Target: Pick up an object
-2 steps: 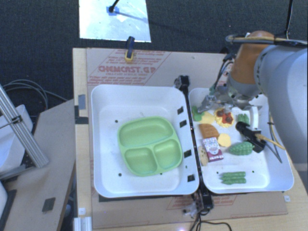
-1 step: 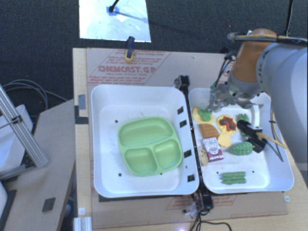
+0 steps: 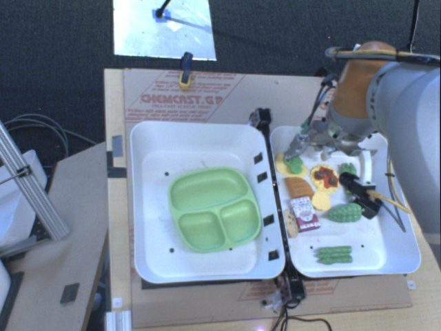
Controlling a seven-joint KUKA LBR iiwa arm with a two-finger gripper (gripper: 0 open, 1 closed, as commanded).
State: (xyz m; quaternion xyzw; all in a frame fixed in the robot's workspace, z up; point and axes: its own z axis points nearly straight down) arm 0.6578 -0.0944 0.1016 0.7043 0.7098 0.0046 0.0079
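My gripper (image 3: 298, 147) hangs low over the back left corner of the right bin (image 3: 396, 254). Just below it lie a small green broccoli piece (image 3: 295, 165) and a yellow piece (image 3: 281, 163). Further toy foods fill this bin: a red and yellow pizza slice (image 3: 324, 176), an orange bread piece (image 3: 298, 187), a yellow round piece (image 3: 321, 201), a red and white box (image 3: 304, 214), a knobbly green pickle (image 3: 344, 213) and green pea pods (image 3: 334, 254). I see nothing held between the gripper's tips.
The left bin (image 3: 151, 157) holds a light green divided tray (image 3: 213, 207). A black-clipped divider (image 3: 267, 178) separates the two bins. The grey arm with its orange band (image 3: 355, 81) covers the right bin's back right. A small green piece (image 3: 348, 169) and a white piece (image 3: 366, 165) lie near the wrist.
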